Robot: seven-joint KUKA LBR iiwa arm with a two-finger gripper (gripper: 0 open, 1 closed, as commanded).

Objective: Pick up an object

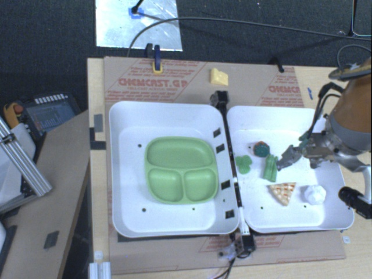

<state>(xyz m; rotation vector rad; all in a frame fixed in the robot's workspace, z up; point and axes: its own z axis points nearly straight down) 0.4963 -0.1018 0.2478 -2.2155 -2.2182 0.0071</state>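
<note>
Centrally, end effector beside green block

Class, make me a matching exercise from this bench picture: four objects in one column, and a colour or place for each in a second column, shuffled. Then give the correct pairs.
Things:
1. divided plate
2. pizza slice toy
3. yellow block
4. white crumpled item

Descriptions:
A. lies on the cardboard behind the bins
B. light green, in the left bin
C. nearest the right bin's front right corner
D. tan triangle, in front of the green upright piece

Pairs: 1-B, 2-D, 3-A, 4-C
</note>
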